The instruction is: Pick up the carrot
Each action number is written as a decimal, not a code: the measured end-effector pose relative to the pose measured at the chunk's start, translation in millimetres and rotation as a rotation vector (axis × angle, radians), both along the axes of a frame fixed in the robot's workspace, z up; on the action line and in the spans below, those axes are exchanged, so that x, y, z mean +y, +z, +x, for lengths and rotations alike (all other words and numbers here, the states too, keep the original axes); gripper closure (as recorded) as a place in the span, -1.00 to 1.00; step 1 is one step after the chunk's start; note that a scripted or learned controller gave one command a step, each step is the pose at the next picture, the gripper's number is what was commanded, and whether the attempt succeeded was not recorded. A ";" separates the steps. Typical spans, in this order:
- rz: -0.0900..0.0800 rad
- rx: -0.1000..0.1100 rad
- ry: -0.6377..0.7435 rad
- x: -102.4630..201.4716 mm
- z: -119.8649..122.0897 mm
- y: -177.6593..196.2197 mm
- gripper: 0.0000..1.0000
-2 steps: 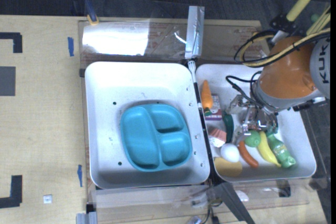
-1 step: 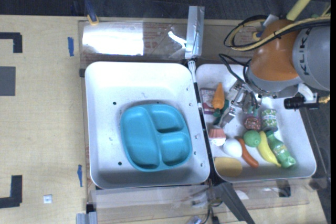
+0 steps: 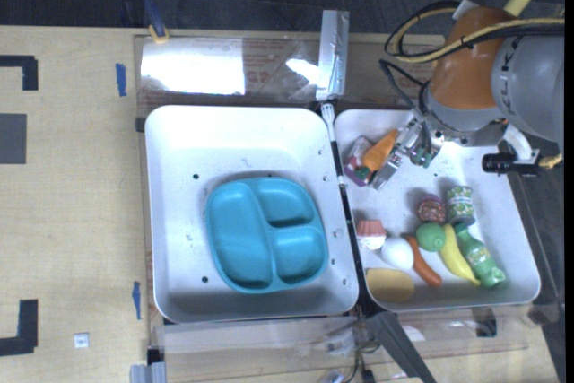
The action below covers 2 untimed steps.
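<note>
Grey arm (image 3: 529,90) hangs over the shallow white right-hand bin (image 3: 525,238), its two-finger gripper (image 3: 405,159) lowered. Whether the jaws are parted or clamped cannot be told. The tapered orange plastic carrot (image 3: 383,148) lies against them, on the neighbouring bin's side. This looks like the grasp stage; next comes a sure grip, then the lift.

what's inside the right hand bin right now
The right bin holds a gripper with an orange carrot at its fingers, a second carrot, a banana, a white egg and a green bottle. What lies under the arm is covered.
</note>
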<state>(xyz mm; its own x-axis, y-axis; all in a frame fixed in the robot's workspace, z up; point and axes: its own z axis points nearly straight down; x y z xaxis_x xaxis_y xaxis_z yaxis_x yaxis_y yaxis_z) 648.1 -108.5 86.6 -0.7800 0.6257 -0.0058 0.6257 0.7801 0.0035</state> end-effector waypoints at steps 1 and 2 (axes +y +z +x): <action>-0.004 -0.010 -0.002 -2.4 2.2 13.4 1.00; 0.002 -0.009 -0.088 58.2 7.0 136.9 1.00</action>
